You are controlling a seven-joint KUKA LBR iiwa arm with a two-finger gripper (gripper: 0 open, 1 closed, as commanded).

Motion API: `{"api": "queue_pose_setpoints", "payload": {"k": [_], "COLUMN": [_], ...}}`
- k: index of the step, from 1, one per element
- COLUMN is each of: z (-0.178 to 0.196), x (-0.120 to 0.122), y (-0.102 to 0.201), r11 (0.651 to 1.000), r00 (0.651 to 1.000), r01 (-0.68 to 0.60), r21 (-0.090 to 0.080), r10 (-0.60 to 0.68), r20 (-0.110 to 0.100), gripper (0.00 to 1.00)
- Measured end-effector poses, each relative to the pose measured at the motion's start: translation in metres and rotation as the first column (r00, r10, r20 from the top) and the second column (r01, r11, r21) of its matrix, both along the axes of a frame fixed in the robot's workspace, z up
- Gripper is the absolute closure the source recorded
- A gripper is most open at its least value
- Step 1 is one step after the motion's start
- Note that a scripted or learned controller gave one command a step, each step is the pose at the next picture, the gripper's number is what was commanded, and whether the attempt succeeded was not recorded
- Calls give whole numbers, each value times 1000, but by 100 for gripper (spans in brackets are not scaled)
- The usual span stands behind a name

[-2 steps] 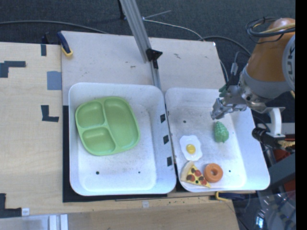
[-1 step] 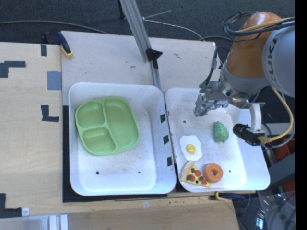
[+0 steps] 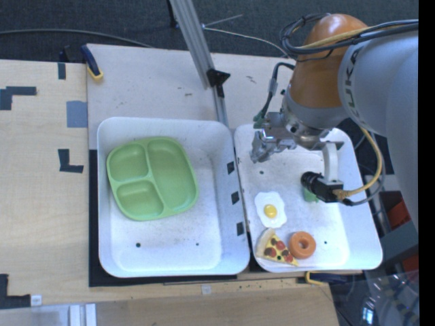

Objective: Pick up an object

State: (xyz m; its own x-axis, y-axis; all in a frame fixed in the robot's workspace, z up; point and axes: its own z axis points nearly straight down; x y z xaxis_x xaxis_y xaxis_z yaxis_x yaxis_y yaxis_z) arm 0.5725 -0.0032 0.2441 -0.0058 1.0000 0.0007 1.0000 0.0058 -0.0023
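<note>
The arm bends down over the right bin [image 3: 353, 246], gripper [image 3: 260, 153] poised above the fried egg [image 3: 270, 209]; finger state unclear.

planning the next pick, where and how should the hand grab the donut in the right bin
Grip the donut across its outer rim, coming straight down from above. It lies flat on the right bin's floor, so its sides are the only faces to pinch. The pizza slice sits close on its left; probably set the fingers along the other axis, where the floor looks bare.
</note>
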Motion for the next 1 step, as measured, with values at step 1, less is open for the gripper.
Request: {"api": "queue_pose_setpoints", "payload": {"k": [1], "z": [-13], "x": [2], "y": [47], "r11": [1000], "r00": [1000], "r01": [0], "r21": [0], "r10": [0], "r20": [-1], "gripper": [100]}}
